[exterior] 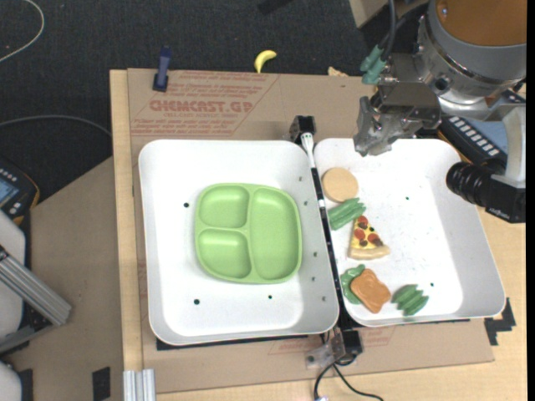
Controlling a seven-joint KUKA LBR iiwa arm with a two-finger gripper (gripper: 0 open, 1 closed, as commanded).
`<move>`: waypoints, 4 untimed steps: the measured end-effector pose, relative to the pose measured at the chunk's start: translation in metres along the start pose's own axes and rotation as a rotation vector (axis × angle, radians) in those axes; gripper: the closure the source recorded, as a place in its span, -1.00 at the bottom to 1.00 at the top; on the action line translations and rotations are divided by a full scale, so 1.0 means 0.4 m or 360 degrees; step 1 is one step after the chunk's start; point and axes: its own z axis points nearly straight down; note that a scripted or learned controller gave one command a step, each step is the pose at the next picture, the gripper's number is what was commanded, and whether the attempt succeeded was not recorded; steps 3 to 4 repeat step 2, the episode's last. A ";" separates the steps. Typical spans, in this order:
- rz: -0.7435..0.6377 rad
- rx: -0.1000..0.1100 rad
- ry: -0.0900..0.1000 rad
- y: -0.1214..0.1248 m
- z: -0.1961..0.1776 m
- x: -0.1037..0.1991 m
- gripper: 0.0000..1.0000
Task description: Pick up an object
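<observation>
A: Status. Gripper [370, 143] hangs over the far edge of the right bin [451, 224], above and just behind the cookie [339, 184]. Nothing between the fingers that I can see.

B: Fingers spread or closed?

A: Cannot tell; they blur into one grey mass from this angle.

B: Candidates?

A: All along the right bin's left side: cookie, then a bean [344, 213], pizza slice [366, 239], toast [369, 291] touching a green piece, another bean [409, 299] near the front. Left bin [167, 307] holds the green plate [248, 231].

B: Step?

A: Approach, I judge; no pick yet. The cookie is nearest. Next move calls for a short shift toward the front, fingers straddling the cookie, then descent. It lies flat near the bin wall, so a miss is likely.
</observation>
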 end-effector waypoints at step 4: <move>0.0013 0.0035 -0.0008 -0.005 0.494 -0.033 1.00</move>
